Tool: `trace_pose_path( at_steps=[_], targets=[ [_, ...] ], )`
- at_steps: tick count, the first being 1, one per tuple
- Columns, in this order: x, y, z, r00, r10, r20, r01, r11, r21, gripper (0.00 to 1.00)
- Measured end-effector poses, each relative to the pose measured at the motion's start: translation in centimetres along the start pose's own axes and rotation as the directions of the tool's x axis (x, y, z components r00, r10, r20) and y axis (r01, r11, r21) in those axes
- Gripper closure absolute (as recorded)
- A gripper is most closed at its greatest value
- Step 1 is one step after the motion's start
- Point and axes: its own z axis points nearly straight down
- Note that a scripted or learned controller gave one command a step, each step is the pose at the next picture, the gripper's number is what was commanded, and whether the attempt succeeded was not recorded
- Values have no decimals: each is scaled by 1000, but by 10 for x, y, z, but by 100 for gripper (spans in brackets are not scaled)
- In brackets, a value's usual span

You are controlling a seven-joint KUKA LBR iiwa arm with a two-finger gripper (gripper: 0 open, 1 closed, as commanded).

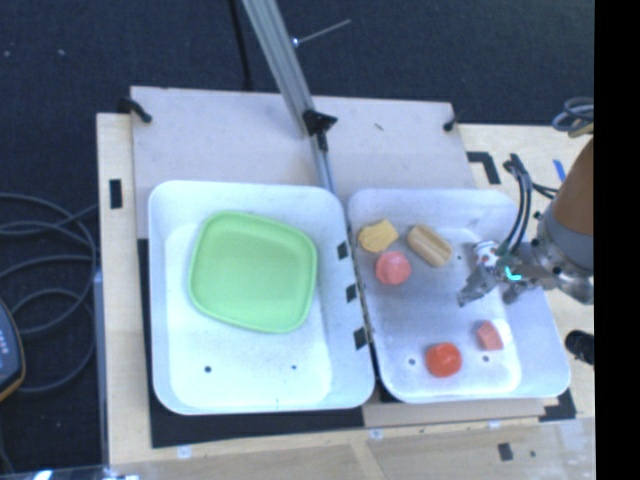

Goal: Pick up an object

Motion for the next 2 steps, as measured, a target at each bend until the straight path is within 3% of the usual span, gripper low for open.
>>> trace_pose_path(
  at_steps=[1, 2],
  targets=[
    [0, 0, 0, 1000, 0, 0, 0, 1000, 0, 0],
    [5, -4, 46, 1000, 1, 0, -1, 1000, 4, 0]
  ],
)
